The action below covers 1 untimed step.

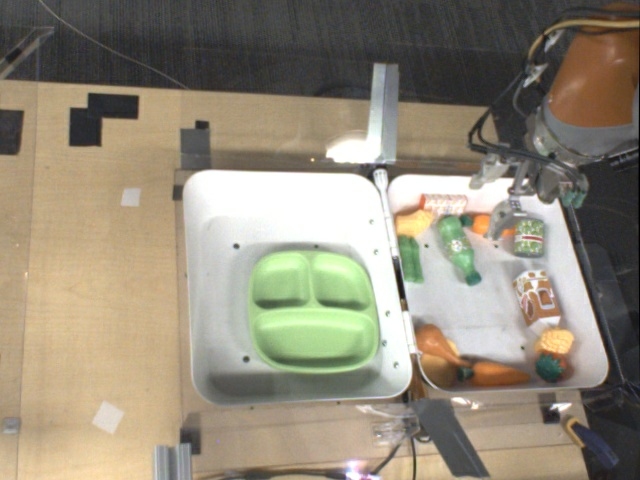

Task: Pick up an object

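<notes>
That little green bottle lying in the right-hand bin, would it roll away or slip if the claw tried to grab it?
Probably a bit. The green bottle lies on its side on the smooth floor of the right bin, so a nudge across its round body could set it rolling. It looks like hard, glossy toy plastic, likely light and stiff but slippery. The gripper hovers just beside it.

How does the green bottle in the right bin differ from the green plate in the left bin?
The green bottle is small, narrow and dark green; the green plate is wide, flat and pale green. The bottle lies slanted among other toys in the right bin; the plate sits by itself in the left bin. The plate has three compartments. Both are green.
</notes>
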### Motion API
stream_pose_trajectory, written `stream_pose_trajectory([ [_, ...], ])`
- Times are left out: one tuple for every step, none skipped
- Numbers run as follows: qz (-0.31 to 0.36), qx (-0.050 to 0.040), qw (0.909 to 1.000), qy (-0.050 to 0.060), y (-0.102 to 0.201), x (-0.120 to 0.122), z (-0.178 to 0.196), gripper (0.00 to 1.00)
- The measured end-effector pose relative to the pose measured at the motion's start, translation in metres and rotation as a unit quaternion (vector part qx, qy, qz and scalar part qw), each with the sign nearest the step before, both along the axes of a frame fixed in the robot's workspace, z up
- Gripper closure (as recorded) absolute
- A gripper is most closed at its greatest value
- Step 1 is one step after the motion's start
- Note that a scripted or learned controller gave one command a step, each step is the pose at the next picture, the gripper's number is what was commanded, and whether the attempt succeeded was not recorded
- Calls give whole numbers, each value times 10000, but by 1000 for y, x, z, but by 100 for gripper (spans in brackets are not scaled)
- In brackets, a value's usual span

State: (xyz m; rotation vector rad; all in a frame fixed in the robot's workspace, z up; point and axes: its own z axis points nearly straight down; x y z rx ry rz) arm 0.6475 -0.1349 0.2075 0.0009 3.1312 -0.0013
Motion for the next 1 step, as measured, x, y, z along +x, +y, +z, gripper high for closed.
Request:
stream_pose_trajectory([
  [544,-9,9985,-12,-18,-3,-109,0],
])
